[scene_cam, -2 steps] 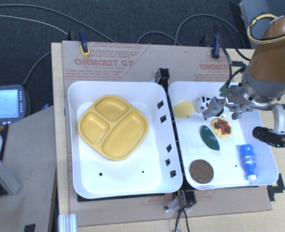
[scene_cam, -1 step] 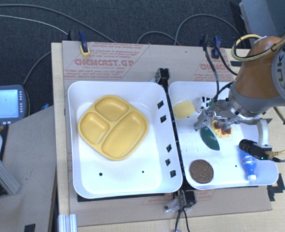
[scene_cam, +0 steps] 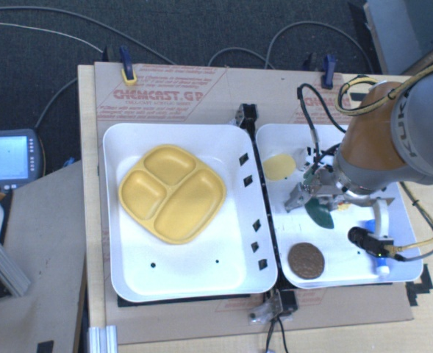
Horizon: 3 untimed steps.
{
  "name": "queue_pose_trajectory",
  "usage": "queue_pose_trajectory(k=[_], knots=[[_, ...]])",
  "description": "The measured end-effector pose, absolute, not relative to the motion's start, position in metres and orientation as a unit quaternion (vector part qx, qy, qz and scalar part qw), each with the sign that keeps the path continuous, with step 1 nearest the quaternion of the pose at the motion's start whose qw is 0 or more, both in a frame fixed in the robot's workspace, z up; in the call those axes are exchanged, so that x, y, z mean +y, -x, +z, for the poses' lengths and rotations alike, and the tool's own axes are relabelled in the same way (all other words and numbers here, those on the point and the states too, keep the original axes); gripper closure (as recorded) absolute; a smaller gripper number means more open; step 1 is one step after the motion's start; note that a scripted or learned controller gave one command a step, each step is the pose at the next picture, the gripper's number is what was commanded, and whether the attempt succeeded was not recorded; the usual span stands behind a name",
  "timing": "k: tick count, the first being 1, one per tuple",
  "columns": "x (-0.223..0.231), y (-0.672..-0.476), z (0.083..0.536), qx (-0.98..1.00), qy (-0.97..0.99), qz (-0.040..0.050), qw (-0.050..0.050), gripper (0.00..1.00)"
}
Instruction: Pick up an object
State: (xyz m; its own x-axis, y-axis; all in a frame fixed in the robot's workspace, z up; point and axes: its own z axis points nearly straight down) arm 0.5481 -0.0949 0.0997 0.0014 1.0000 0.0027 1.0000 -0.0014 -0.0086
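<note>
A divided plate [scene_cam: 173, 193] lies in the left bin [scene_cam: 120, 256], alone.

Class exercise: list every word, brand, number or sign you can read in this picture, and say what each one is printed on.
"CHEMCAST GP", large red letters on the brown protective sheet covering the bench board behind the left bin.
Smaller red lines above and below it on that sheet: too blurred to read.
Red print behind the right bin: partly hidden, unreadable.
Handheld screen at far left: glowing, nothing legible.

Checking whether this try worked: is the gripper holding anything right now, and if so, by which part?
Cannot be told. The gripper is low in the right bin beside a dark green object, but no grip shows.
</note>
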Motion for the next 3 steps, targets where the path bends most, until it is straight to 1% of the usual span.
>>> queue_pose_trajectory(k=[1,2,3], knots=[[-0.095,-0.551,0.116,-0.706,0.708,-0.0016,-0.001,1.00],[-0.092,-0.549,0.179,-0.708,0.707,-0.0020,-0.002,1.00],[-0.093,-0.553,0.244,-0.708,0.707,-0.0025,-0.003,1.00]])
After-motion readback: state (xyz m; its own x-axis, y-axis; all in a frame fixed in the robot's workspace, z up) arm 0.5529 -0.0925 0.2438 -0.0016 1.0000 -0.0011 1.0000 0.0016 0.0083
